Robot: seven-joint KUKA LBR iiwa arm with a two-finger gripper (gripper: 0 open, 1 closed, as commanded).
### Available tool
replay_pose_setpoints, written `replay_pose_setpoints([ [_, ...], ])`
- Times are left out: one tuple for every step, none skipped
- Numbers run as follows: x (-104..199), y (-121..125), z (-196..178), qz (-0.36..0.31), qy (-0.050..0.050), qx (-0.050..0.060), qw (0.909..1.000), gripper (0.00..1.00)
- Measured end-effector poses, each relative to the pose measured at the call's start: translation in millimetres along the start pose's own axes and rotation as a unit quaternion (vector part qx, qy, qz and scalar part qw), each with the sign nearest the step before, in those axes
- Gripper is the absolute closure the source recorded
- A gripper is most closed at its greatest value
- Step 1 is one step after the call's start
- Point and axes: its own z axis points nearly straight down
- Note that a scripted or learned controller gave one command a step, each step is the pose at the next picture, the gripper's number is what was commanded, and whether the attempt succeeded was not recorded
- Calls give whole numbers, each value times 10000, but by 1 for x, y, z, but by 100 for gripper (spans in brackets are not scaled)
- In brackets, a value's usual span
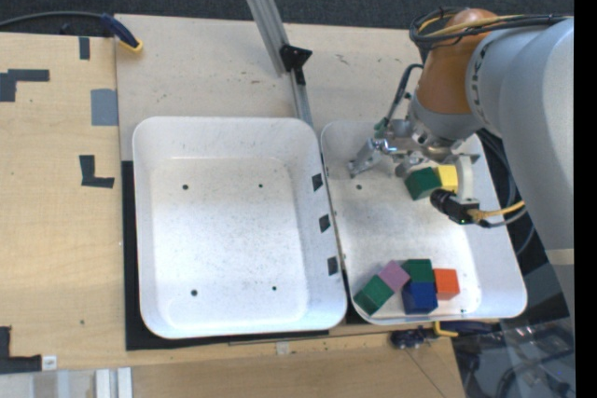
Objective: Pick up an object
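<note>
Even, fairly bright overhead light falls on the bench. The white bins (229,228) look washed out, with soft, faint shadows along their rims. Focus is slightly soft everywhere, and fine detail is grainy.

The wooden bench (56,228) carries two white bins side by side. The left bin (149,200) sits on a black mat (128,275); the right bin (499,280) touches it. Grey and black tape marks (104,106) lie on the left of the bench, and a blue-yellow clamp (123,34) at the far left edge.
</note>
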Motion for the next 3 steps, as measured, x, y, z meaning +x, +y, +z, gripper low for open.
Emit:
replay_pose_setpoints([
  [1, -1, 22, -6, 0, -10, 10000, 0],
  [1, 0, 11, -12, 3, -19, 10000, 100],
  [9, 0, -33, -7, 6, -47, 10000, 100],
])
